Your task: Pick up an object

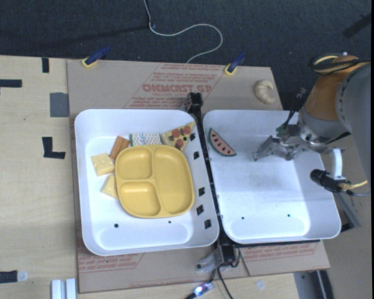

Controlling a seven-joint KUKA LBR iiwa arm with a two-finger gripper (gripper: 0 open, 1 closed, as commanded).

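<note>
Grey metal two-finger claw [259, 154] hung over the right shallow white plastic bin [280, 226], fingers spread, gripping nothing, flat red watermelon-slice toy [221, 143] lay near that bin's left wall, broad bare floor around it, yellow divided plastic plate [154, 180] filled the left white bin [93, 229].
</note>
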